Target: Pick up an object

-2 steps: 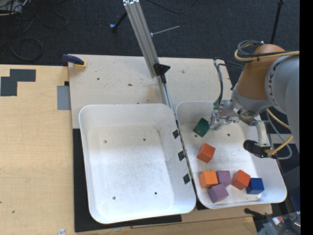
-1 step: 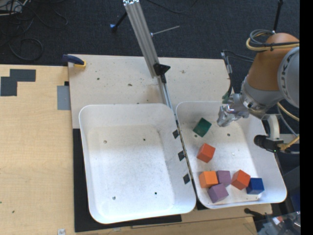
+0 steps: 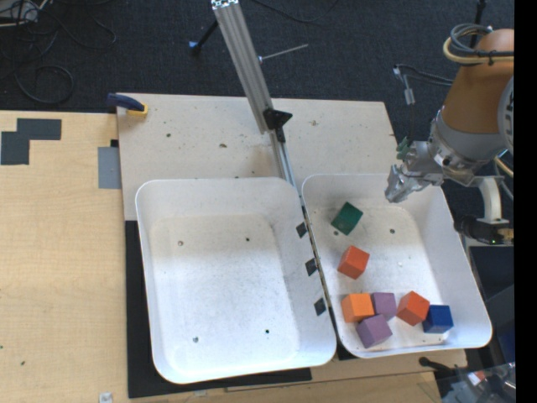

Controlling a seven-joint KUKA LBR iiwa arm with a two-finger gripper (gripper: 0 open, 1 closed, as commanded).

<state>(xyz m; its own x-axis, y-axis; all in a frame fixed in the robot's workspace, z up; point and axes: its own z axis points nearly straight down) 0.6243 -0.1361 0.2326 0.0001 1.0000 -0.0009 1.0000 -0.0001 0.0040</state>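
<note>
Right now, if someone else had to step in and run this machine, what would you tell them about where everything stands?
Gripper: hovering over the far right edge of the right bin, nothing visibly held; its fingers are too blurred to read.
Things: all in the right bin. Green block nearest the gripper, a red-orange block below it. Along the near edge sit an orange block, two purple blocks, another red-orange block and a blue block.
Done: nothing picked up.
Left: lower onto a block, grip it and lift.

My bench: surface and load

My bench (image 3: pixel 210 137) carries two white bins side by side: left bin (image 3: pixel 159 225), right bin (image 3: pixel 457 250), walls touching; a blue-handled clamp (image 3: pixel 126 103) sits at its far-left corner.
</note>
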